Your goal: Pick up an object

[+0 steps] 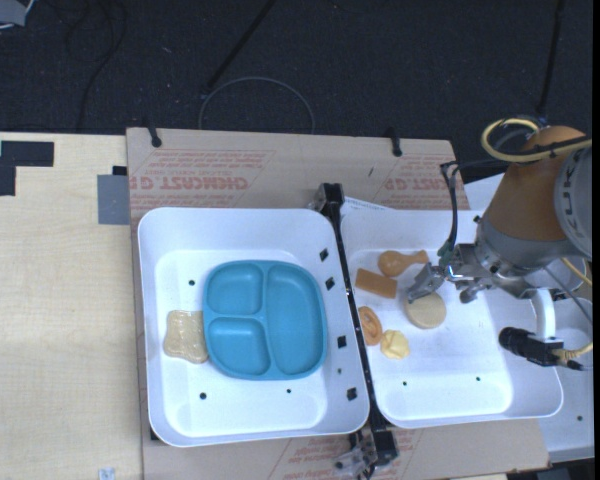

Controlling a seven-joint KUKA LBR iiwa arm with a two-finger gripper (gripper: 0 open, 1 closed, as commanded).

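Camera view: end effector (427, 286) low in right bin (480, 393), fingers spread, tips just above and touching pale round piece (427, 312); nothing seen between fingers. Orange pieces near: one (402, 262) up-left, block (376, 285) left, ring (369, 324) and yellow lump (394, 344) lower left. Left bin (180, 238) holds blue divided plate (263, 319), beige piece (185, 336) touching its left edge. Both bins on desk (50, 298).

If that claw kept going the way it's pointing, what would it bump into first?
Probably the round cream-coloured piece just below the gripper in the right bin. The claw points down and leftward at it, though its height above the piece is unclear.
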